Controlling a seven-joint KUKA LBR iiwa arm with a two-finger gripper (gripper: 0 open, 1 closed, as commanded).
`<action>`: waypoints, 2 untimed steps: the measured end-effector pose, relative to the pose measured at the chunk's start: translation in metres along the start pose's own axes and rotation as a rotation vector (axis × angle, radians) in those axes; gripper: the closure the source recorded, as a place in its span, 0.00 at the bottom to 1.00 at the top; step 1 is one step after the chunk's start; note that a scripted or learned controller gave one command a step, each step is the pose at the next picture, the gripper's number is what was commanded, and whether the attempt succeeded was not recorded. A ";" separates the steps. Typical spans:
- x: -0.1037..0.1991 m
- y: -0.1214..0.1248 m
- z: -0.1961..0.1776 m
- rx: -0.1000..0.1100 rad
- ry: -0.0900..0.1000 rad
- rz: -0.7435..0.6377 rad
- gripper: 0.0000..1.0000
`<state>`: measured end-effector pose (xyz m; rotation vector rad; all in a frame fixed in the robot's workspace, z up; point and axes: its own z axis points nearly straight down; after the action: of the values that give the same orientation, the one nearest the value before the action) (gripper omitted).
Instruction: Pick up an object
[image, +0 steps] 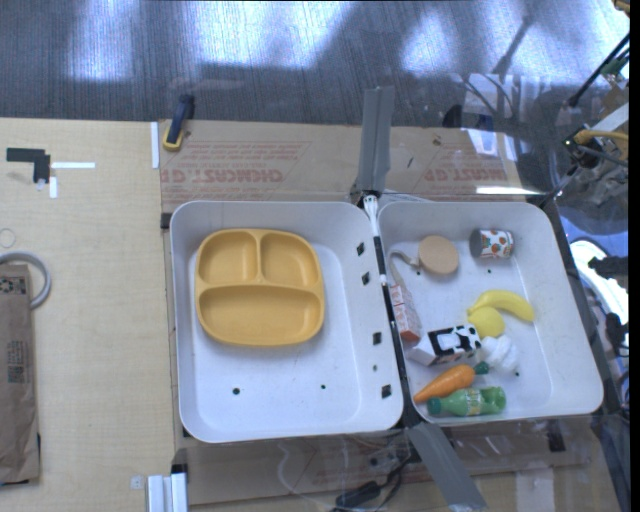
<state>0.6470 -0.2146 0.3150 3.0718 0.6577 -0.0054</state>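
Observation:
The right bin (560, 300) holds several small objects. A tan round disc (438, 254) lies near its back, with a small patterned can (491, 243) to its right. A yellow banana (505, 303) and a yellow lemon-like piece (486, 321) sit mid-bin. A black-and-white cow toy (455, 342) lies beside a white lump (497, 352). An orange carrot (444, 382) and a green bottle (467, 402) rest near the front wall. A red-and-white packet (404, 308) lies along the left wall.
The left bin (280, 400) holds a yellow divided plate (260, 286). Cardboard (270, 165) lies behind the bins. A brown paper bag (17, 370) and a grey ring (35, 275) sit on the bench at left.

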 end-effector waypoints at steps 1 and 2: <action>-0.011 -0.086 0.012 0.001 -0.001 -0.036 1.00; -0.080 -0.029 -0.006 0.000 0.000 -0.066 1.00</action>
<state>0.5628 -0.2211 0.3217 3.0484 0.7595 -0.0060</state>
